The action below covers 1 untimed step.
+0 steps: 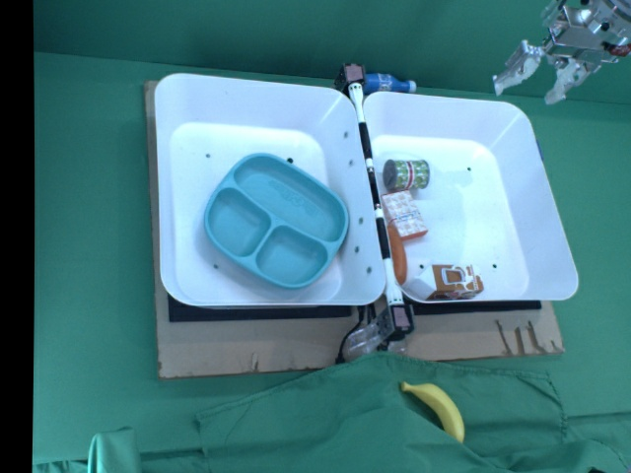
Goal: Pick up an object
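I see the gripper (535, 75) up at the far right, above the green cloth beyond the right white bin (523, 170), its 2 fingers spread and holding nothing. In that bin, the small green-labelled can (406, 174) lies on its side, long axis running left-right, close to the left wall. Just nearer me lie the red-and-white carton (404, 215), an orange carrot-shaped toy (398, 256) and a brown box (455, 280), while the bin's right half gives open room.

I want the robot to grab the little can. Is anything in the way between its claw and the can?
Nothing visible blocks it. The metal two-finger gripper hangs above the right white bin's far corner, and the small green can lies on its side with open bin floor between them. The red-and-white packet sits beside the can.
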Each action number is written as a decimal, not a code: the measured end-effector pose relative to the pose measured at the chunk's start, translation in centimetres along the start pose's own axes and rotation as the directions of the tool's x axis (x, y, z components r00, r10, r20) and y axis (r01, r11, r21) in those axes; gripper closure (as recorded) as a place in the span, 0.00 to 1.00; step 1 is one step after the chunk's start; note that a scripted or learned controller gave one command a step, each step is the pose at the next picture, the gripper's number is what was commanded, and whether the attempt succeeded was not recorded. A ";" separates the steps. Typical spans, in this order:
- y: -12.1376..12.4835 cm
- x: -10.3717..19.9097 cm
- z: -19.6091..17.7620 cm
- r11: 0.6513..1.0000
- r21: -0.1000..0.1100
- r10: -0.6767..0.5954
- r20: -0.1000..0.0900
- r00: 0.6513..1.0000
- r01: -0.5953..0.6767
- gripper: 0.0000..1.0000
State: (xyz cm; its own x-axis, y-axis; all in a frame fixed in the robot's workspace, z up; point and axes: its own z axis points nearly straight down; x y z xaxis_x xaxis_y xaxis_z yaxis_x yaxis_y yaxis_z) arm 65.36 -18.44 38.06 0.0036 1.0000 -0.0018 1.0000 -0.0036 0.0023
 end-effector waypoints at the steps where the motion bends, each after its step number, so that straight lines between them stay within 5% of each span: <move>1: -6.6 -0.3 8.0 1.000 0.010 0.004 -0.002 1.000 -0.004 0.00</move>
State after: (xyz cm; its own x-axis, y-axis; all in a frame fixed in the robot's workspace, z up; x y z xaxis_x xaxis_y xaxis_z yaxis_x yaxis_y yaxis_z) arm 58.83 -18.76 30.03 0.0072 1.0000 0.0005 0.9999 -0.0072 -0.0079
